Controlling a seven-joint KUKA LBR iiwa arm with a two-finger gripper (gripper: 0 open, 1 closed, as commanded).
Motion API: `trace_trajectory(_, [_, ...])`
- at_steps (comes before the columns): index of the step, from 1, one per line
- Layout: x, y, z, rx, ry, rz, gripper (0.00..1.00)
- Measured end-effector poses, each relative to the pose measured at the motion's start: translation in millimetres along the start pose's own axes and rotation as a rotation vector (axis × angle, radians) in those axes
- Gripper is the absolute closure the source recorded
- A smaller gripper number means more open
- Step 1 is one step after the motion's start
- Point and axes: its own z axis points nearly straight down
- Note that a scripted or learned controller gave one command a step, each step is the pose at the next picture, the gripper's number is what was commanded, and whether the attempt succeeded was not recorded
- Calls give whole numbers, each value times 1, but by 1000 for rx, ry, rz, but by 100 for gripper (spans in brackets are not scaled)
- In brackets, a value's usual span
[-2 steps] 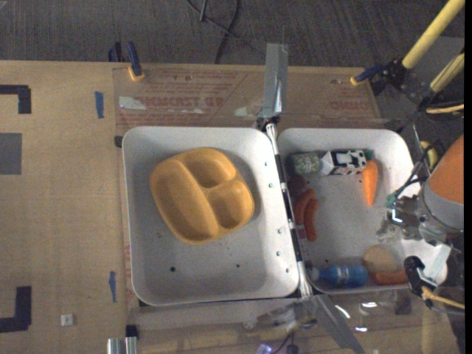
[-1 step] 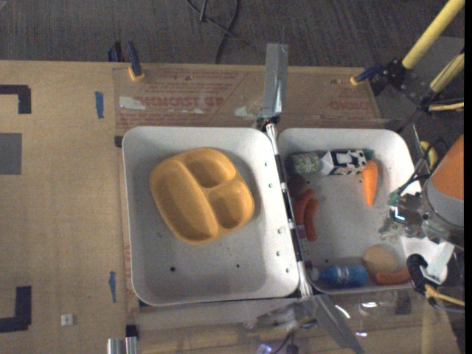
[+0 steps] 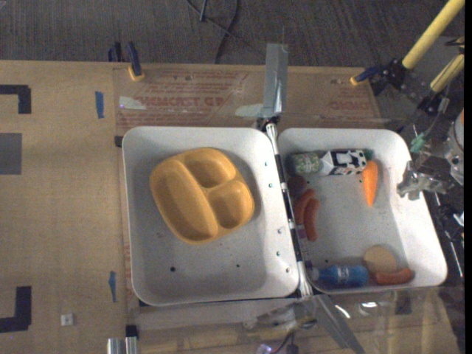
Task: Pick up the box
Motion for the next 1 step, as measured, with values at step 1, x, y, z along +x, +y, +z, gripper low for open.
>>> trace_trajectory(1, [0,0,0,1,0,-1,0])
